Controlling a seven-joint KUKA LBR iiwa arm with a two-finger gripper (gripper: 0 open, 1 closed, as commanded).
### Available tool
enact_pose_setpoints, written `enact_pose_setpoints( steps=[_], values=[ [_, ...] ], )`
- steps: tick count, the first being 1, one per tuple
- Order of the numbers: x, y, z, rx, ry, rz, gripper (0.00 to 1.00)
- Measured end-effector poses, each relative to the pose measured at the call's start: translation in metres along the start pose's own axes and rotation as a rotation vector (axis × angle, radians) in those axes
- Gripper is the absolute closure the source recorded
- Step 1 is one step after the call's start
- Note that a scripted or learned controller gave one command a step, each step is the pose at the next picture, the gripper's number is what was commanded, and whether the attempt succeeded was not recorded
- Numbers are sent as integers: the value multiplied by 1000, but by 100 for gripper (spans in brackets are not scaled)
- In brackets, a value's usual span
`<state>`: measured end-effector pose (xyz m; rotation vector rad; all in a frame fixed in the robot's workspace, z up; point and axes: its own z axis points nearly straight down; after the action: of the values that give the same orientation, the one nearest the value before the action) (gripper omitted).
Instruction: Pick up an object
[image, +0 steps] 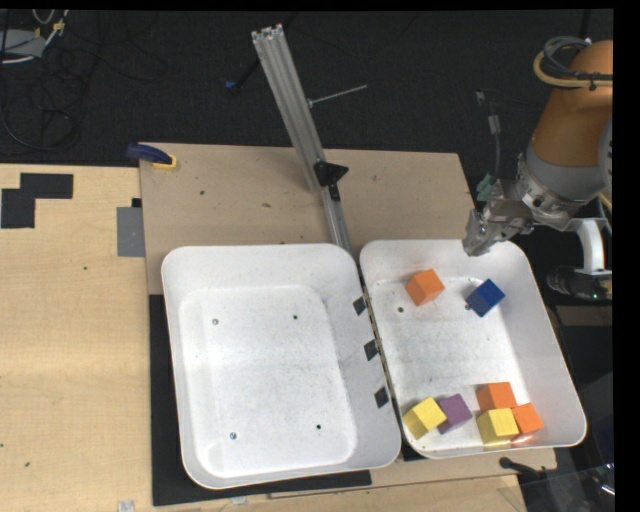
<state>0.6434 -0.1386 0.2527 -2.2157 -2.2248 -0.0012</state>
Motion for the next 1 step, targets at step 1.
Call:
enact_pose_setpoints(
  steps=[1],
  values=[
    [47,-1,12,3,1,0,100]
  ],
)
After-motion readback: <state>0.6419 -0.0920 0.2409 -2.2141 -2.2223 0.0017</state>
